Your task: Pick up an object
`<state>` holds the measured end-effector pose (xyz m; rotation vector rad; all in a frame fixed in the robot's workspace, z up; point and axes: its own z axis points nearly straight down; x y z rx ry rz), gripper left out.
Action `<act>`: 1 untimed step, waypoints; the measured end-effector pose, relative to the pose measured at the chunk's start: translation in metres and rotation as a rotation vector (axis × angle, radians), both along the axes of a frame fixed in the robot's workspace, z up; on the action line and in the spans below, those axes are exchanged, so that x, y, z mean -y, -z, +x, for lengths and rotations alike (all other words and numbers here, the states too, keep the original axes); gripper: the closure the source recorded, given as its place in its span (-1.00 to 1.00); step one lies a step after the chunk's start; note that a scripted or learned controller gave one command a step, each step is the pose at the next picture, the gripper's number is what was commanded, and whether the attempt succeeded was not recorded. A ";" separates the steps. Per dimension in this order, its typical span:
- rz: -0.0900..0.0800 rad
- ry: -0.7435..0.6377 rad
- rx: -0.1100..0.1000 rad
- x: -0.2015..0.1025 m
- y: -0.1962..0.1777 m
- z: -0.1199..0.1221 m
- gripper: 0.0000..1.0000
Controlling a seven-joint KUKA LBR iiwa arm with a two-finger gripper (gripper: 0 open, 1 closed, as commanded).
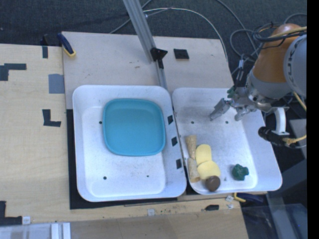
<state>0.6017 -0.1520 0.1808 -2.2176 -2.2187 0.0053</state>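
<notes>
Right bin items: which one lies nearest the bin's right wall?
The small green object, alone toward the right wall of the right bin; the yellow pieces and brown object cluster further left.

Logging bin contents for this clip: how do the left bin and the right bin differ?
The left bin holds one large thing, a turquoise square plate; the right bin holds several small ones: yellow pieces, a brown lump and a green item. The tool hangs over the right bin, not the left bin. Both are shallow, white and speckled.
</notes>
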 end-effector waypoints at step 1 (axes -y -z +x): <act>0.000 0.000 0.000 0.000 0.055 -0.011 -1.00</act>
